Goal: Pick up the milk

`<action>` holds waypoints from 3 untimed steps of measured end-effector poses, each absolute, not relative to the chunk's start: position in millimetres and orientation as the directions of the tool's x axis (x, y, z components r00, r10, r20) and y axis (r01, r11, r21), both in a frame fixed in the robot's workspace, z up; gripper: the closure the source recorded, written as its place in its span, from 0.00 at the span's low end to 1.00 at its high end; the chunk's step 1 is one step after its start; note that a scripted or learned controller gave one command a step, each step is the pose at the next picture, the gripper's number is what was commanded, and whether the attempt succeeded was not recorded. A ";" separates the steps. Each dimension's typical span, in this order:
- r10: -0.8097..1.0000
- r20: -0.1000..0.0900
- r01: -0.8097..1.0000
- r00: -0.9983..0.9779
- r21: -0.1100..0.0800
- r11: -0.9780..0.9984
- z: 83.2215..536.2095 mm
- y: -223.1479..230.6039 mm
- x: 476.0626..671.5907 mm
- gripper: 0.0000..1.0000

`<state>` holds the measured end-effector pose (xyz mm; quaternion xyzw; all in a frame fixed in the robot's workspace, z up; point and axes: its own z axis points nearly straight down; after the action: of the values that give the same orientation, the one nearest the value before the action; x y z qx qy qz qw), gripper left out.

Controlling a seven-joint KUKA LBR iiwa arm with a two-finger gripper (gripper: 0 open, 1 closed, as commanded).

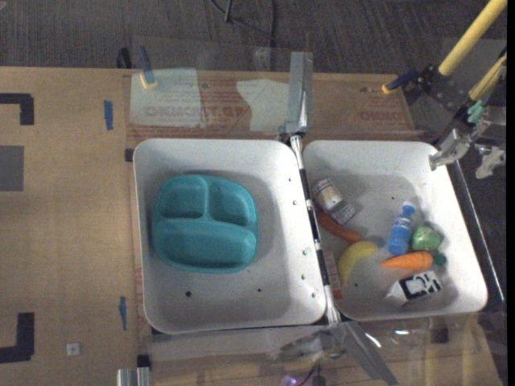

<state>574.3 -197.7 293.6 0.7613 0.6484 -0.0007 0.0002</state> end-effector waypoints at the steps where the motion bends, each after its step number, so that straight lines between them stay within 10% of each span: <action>1: 0.998 0.001 0.998 0.060 -0.003 -0.060 206.8 -164.8 573.9 0.00; 2: 0.992 -0.001 0.992 0.126 -0.001 -0.126 295.8 -149.2 599.0 0.00; 3: 0.975 -0.001 0.975 0.222 -0.001 -0.222 249.3 -161.7 667.3 0.00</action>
<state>667.3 -161.7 249.3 0.7817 0.6236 -0.0009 0.0000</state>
